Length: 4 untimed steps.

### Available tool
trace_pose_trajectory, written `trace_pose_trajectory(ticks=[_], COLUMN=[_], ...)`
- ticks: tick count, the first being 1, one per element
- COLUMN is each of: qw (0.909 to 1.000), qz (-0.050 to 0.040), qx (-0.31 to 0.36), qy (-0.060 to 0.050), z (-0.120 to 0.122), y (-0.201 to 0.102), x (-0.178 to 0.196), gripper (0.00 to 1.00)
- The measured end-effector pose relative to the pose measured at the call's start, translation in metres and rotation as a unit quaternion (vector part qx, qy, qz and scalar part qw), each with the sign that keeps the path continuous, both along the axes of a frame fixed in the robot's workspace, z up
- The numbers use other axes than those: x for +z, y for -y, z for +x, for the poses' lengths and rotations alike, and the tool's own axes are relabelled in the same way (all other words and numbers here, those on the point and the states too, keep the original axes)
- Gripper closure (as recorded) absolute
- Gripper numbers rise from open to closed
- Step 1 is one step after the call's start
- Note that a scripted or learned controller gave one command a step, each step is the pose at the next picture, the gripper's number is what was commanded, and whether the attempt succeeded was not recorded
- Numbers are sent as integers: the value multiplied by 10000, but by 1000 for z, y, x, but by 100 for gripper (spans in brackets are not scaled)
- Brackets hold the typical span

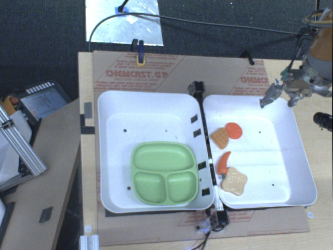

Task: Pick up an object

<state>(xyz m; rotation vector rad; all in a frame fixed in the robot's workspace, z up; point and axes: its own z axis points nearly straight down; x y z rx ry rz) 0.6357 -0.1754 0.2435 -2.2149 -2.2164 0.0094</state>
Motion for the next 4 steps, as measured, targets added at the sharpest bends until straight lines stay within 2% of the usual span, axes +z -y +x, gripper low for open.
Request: trace_pose_trajectory(ticks=[1,3,4], qw=[10000,10000,10000], qz=[-10,-4,-13], qx=[13,5,0], qy=[58,35,67], z=[2,-4,-3], y=[-1,-8,-9], x=[8,-112,-160], gripper=[0,0,0])
